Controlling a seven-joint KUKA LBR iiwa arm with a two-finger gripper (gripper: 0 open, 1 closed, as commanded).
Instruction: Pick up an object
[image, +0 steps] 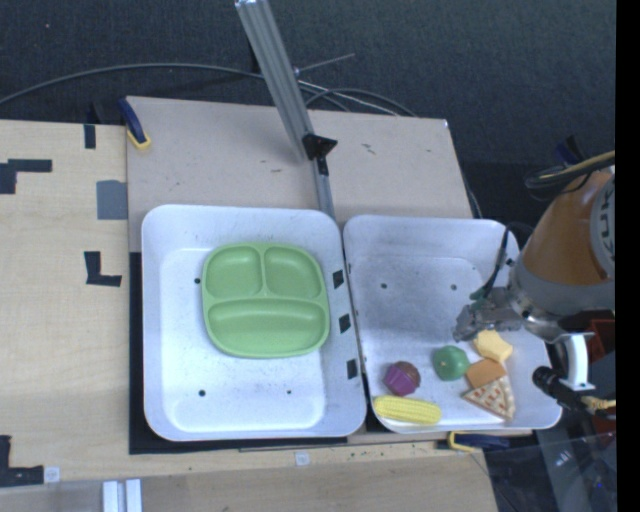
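Observation:
Several toy foods lie in the near right corner of the right bin (420, 250): a purple round piece (403, 377), a green piece (451, 362), a yellow corn cob (407, 409), a yellow block (493, 346), an orange wedge (485, 372) and a pizza slice (491, 398). My gripper (480, 320) hangs low over the bin's right side, just up and left of the yellow block. I see no object between its fingers.
The left bin (165, 300) holds a green divided plate (266, 299). A grey metal bar (285, 85) slants in from the top toward the seam between the bins. Cables run across the dark floor behind the bench.

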